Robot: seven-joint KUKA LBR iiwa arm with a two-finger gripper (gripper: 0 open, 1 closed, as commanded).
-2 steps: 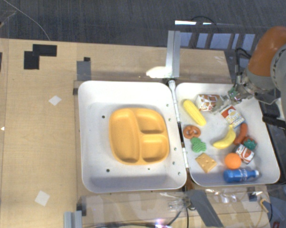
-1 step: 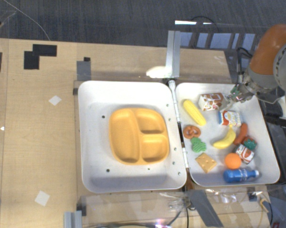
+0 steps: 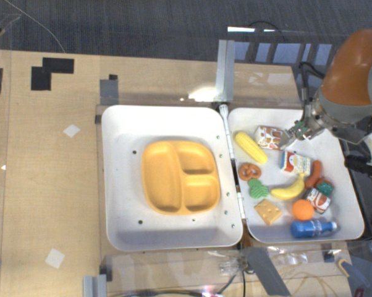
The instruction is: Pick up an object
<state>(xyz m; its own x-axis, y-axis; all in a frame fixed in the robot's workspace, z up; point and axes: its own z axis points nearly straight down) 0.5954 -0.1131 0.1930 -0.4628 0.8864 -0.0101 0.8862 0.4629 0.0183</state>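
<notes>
The right bin (image 3: pixel 353 221) holds several toy foods: a yellow corn cob (image 3: pixel 251 147), a red-and-white carton (image 3: pixel 269 137), a second small carton (image 3: pixel 296 163), a pretzel (image 3: pixel 249 171), broccoli (image 3: pixel 258 189), a banana (image 3: pixel 288 190), a cracker (image 3: pixel 268 212), an orange (image 3: pixel 303 210), a blue bottle (image 3: pixel 314 229) and a red sausage (image 3: pixel 314 173). My gripper (image 3: pixel 297 132) hangs over the back of this bin, just right of the red-and-white carton. Nothing is visibly held.
The left bin (image 3: pixel 121 215) holds a yellow divided plate (image 3: pixel 180 176). A metal post (image 3: pixel 225 67) stands behind the ridge between the bins. The arm's orange band (image 3: pixel 354 67) looms over the right bin's back right corner.
</notes>
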